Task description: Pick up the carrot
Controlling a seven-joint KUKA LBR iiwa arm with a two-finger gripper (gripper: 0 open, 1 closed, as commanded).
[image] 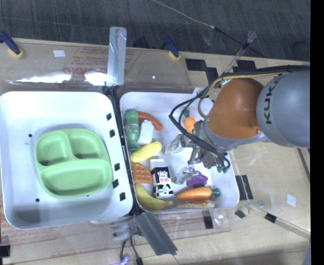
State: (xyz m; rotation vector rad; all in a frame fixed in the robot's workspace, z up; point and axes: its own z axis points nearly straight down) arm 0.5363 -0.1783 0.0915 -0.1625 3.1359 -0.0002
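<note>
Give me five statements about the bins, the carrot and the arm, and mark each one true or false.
1. The carrot lies in the right bin, near its front edge. True.
2. The green tray sits in the right bin. False: it sits in the left bin.
3. The carrot is clamped between the gripper's fingers. False: it lies on the bin floor, below the gripper.
4. A banana lies left of the carrot. True.
5. The green bottle is inside the green tray. False: it lies in the right bin by its left wall.
</note>
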